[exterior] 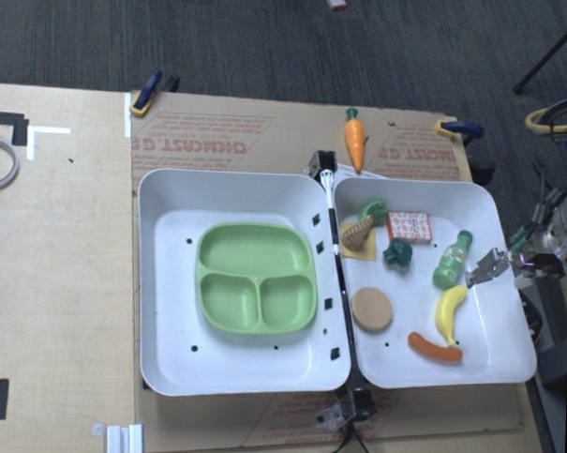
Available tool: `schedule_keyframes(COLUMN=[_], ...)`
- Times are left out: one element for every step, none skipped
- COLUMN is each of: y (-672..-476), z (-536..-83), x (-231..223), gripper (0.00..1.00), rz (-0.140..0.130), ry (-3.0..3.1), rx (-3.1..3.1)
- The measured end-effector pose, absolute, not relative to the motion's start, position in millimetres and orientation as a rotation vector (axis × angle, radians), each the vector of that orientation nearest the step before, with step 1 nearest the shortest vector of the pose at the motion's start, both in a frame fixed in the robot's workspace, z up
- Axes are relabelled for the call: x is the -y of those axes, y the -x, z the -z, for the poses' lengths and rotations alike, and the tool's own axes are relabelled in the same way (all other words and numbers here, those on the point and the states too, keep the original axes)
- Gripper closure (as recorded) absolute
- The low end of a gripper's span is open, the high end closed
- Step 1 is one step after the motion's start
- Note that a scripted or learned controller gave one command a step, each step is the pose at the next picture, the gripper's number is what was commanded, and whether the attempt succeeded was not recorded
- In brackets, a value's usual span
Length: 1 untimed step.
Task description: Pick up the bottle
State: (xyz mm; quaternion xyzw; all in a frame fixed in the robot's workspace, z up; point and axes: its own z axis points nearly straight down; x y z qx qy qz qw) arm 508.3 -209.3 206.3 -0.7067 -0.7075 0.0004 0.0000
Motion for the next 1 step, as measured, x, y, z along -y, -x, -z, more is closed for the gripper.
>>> schedule_keyframes(y=[-508.8], z=[-215.9], x=[209.5], gripper=[1.0], rz=[-0.001], ry=[2.219], rx=[2.226])
